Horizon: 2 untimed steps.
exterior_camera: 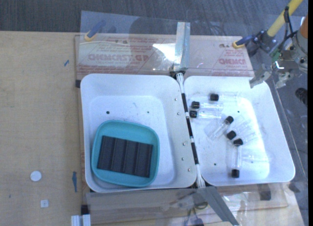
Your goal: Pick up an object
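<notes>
In the camera view, your gripper (266,76) sits at the upper right, over the right bin's (281,144) far corner; whether its jaws are open, you cannot tell. The clear vials (230,132) lie scattered in that bin, unpicked. Everything remains ahead.

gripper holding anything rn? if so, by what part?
Nothing held. The gripper sits over the top right corner of the right bin, nothing between its fingers; the black-capped clear vials all lie in the bin.
</notes>
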Each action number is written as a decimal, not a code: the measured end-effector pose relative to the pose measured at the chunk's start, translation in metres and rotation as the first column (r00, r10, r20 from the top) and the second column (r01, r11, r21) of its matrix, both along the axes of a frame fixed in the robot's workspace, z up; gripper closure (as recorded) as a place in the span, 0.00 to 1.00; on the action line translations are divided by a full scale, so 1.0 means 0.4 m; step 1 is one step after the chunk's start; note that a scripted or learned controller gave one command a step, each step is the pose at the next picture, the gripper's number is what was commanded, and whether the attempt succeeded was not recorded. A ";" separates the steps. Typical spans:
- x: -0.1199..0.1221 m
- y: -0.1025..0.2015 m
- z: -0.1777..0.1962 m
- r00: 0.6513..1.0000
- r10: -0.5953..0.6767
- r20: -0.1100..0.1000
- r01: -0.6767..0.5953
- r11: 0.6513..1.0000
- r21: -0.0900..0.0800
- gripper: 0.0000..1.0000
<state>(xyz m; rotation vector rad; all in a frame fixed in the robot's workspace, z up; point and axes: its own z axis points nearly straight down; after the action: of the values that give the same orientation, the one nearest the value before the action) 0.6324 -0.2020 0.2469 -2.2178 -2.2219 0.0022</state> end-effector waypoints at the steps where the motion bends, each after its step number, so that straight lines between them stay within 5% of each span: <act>1: 0.018 -0.029 -0.343 0.999 0.045 -0.001 -0.045 0.999 0.005 0.00; 2: 0.075 0.058 -0.326 0.991 0.136 0.001 -0.136 0.991 -0.001 0.00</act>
<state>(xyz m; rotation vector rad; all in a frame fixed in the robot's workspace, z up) 0.6625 -0.1786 0.1164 -2.0616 -2.3692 0.0028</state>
